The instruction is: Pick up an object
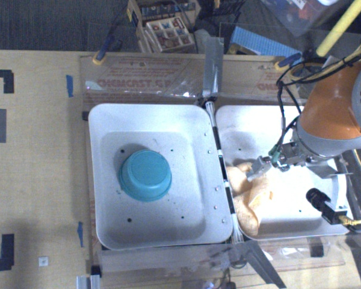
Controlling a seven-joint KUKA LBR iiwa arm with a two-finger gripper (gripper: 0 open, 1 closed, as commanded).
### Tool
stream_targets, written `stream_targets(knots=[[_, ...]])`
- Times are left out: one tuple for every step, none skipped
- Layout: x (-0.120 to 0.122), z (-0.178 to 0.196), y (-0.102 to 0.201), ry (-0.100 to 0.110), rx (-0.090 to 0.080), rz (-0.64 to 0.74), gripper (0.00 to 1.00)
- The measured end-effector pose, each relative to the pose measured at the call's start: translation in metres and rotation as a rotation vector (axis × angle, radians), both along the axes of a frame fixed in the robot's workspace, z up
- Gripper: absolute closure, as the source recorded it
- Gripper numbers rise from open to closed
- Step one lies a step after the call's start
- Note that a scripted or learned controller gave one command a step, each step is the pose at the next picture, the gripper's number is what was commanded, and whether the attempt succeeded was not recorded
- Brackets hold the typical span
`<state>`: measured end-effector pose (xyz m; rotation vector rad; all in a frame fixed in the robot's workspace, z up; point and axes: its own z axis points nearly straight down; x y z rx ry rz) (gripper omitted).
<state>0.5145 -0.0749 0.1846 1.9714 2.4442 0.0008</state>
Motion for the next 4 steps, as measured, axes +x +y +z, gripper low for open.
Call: stream_targets(knots=[[0.031, -0.094, -0.034, -0.012, -0.001, 0.006, 0.00], [0.031, -0.084, -0.034, -0.015, 0.001, 0.003, 1.00], [0.031, -0.084, -0.034, -0.014, 0.001, 0.003, 0.00], [0.032, -0.074, -0.036, -0.017, 0.000, 0.000, 1.00]])
